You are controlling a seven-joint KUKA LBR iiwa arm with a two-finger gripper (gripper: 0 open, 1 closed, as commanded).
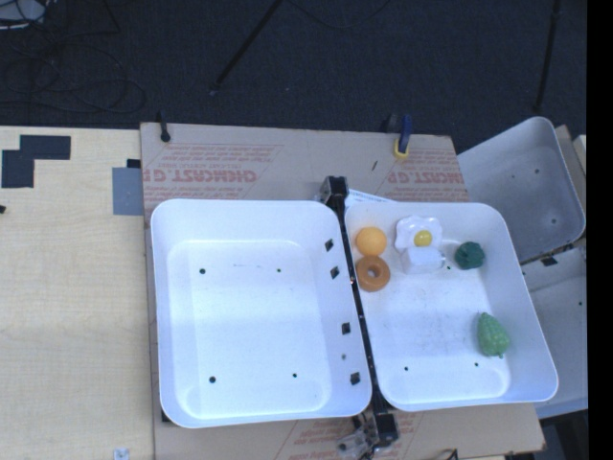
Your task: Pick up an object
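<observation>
Jaws: can't tell their state, arm reaches in from the right; nearest that side in right bin (536, 353) are green lump (492, 335) & dark green piece (469, 255), w/ ring (373, 274) & orange ball (371, 241) farther left.

Two shallow white bins sit side by side on a brown cardboard sheet (287, 166). The left bin (172, 305) adjoins the right bin (522, 353), which holds five things. An orange ball (371, 241) lies near its upper left corner, just above a brown ring (373, 274). Beside the ball rests a white fried-egg toy (420, 238); a dark green piece (468, 255) lies just right of it. A lighter green lump (492, 334) lies near the right wall.
</observation>
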